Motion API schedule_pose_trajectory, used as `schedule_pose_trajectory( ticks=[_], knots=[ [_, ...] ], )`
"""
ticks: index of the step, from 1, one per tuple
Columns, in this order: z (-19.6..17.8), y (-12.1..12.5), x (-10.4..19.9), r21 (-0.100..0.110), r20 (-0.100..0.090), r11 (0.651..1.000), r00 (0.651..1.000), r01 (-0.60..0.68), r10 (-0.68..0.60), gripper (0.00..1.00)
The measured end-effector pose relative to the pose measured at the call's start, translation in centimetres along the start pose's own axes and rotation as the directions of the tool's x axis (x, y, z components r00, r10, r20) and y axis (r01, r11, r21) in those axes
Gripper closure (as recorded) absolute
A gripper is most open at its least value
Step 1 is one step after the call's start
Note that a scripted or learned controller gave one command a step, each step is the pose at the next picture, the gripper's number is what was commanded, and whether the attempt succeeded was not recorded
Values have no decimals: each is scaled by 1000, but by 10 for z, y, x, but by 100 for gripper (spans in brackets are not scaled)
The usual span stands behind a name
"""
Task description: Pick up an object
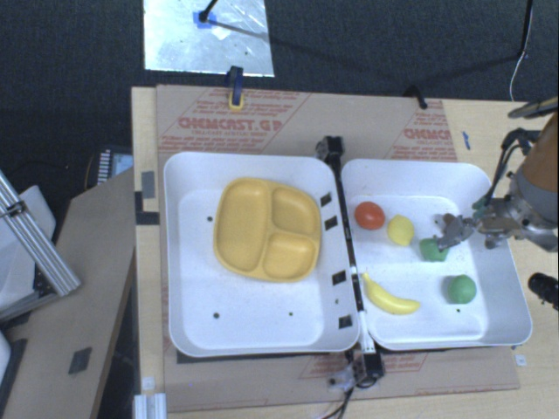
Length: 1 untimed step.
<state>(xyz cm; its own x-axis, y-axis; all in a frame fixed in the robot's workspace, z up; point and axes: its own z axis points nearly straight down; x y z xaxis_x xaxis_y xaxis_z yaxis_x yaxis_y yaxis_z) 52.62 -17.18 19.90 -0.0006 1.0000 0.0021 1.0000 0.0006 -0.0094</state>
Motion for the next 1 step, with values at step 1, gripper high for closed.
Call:
schedule_pose_trajectory(
  ticks=[1],
  knots=[
    [-5, 3, 0, -10, 2, 1000, 1000, 3, -3, 0]
  ],
)
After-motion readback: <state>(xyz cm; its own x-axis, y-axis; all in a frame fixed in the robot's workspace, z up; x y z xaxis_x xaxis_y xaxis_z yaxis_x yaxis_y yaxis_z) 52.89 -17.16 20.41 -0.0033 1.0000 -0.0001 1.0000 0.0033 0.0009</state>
